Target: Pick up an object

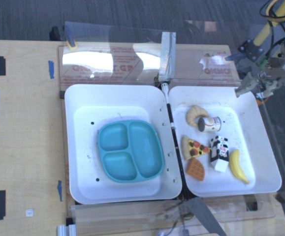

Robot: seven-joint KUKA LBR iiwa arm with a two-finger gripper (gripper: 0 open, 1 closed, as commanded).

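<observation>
Above the right bin's (260,132) far right corner, the end effector (263,85) hovers empty-looking, its opening unclear. Approach step: it must next descend onto a toy, perhaps the banana (238,166).

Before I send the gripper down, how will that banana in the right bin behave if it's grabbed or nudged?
The banana looks like smooth toy plastic, so probably stiff, light and a bit slippery. Its curved shape may spin or slide rather than roll. It lies beside the cow-print carton, so a nudge could shove that too.
</observation>
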